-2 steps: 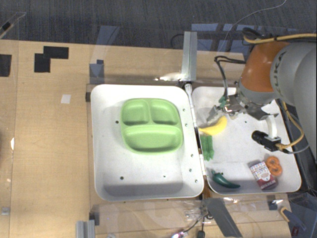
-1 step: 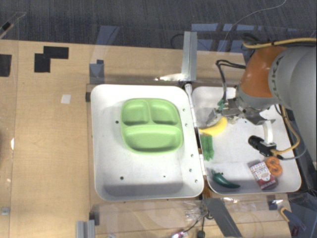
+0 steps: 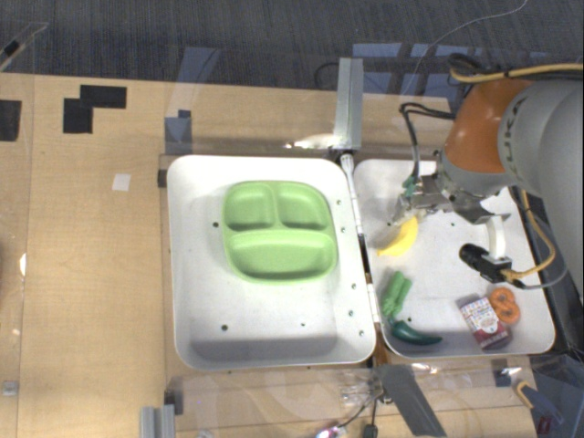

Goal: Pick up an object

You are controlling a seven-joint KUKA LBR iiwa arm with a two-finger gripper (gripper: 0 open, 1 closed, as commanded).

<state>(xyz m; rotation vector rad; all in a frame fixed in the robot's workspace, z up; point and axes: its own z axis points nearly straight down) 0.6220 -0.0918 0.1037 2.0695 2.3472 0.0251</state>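
Our pincer point(image 3: 415, 199) hangs just above the banana point(image 3: 401, 236) in the right bin point(image 3: 538, 331); its opening we cannot tell. We should straddle the banana's middle and close gently

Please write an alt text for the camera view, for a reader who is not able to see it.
A grey robot arm reaches from the right into the right bin, its tool just above a yellow banana; green vegetables, a small box and an orange item lie nearby. The left bin holds a green divided tray.
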